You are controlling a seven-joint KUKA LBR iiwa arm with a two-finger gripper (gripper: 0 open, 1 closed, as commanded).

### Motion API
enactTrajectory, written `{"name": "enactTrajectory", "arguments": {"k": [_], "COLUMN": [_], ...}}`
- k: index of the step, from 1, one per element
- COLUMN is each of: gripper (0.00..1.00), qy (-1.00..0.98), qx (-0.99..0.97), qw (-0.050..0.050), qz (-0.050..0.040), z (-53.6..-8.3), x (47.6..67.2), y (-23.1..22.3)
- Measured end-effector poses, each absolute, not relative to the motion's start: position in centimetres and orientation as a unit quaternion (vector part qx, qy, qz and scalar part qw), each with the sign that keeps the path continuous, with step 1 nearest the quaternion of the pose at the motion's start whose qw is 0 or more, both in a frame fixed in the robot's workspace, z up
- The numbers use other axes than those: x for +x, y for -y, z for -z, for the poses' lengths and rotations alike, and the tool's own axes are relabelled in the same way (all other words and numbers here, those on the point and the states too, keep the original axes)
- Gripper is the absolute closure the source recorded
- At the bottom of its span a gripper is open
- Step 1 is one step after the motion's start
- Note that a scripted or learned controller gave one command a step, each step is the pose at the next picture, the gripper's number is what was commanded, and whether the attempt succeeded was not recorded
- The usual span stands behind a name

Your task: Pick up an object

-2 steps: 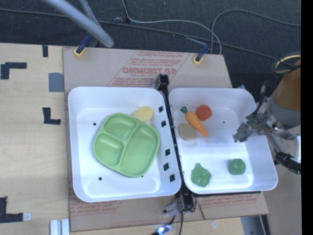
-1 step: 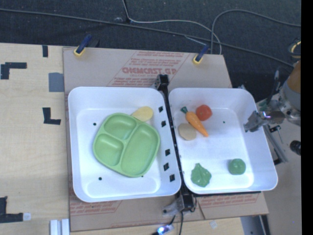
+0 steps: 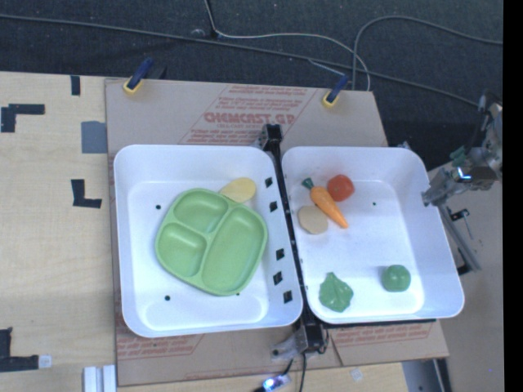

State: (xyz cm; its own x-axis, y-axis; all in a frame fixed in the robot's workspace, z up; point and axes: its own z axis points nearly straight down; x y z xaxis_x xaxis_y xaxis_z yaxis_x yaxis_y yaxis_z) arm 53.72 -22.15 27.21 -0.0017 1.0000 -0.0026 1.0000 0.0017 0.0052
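Above the bench's two white bins, my gripper [image 3: 462, 178] waits off the right bin's [image 3: 409, 163] edge, its grip unreadable to me, leaving carrot [image 3: 328, 206], tomato [image 3: 340, 187] and green pieces unobstructed for a pick.

Only readable text: red print on the brown cardboard sheet [image 3: 245, 109] under the two bins, reading roughly "CHEMCAST GP" in its largest line, seen upside-on at a slant near the sheet's far edge. Smaller red lines above and below that line are too blurred to read, and more red print on the sheet's near-left corner by the left bin's front edge is also illegible. Black tape marks on the wooden bench [image 3: 49, 137] form angular shapes, not letters.
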Motion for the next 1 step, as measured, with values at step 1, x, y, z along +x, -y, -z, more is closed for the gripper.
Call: {"name": "enactTrajectory", "arguments": {"k": [1], "gripper": [1.00], "qy": [-0.709], "qx": [0.705], "qw": [-0.001], "qz": [0.0000], "z": [-26.27], "x": [54.25], "y": [17.15]}}
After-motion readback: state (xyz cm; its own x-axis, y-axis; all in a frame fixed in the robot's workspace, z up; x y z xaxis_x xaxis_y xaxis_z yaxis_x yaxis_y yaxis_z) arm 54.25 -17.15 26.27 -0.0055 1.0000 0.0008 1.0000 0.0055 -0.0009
